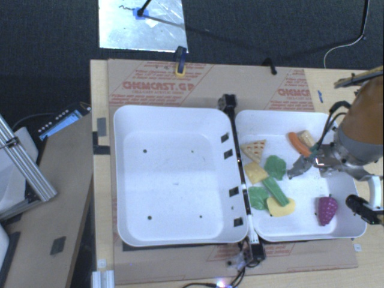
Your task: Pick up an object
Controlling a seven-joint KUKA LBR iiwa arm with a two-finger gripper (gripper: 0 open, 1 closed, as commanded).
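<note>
The right bin (345,227) holds several toy foods. An orange pizza slice (254,150) and a yellow cheese wedge (255,173) lie near its left wall. Green pieces (276,165) (275,191) (258,197) and a yellow banana (281,207) sit below them. An orange carrot (297,143) and a tan piece (307,138) lie at the back, and purple grapes (326,210) at the front right. My gripper (300,167) hangs over the middle of this bin, just right of the upper green piece and below the carrot. Nothing is visibly in it.
The left bin (120,179) stands beside the right one, with a black-clipped divider (237,161) between them. The arm (363,131) covers the right bin's far right side. A cable clamp (180,62) sits behind the bins.
</note>
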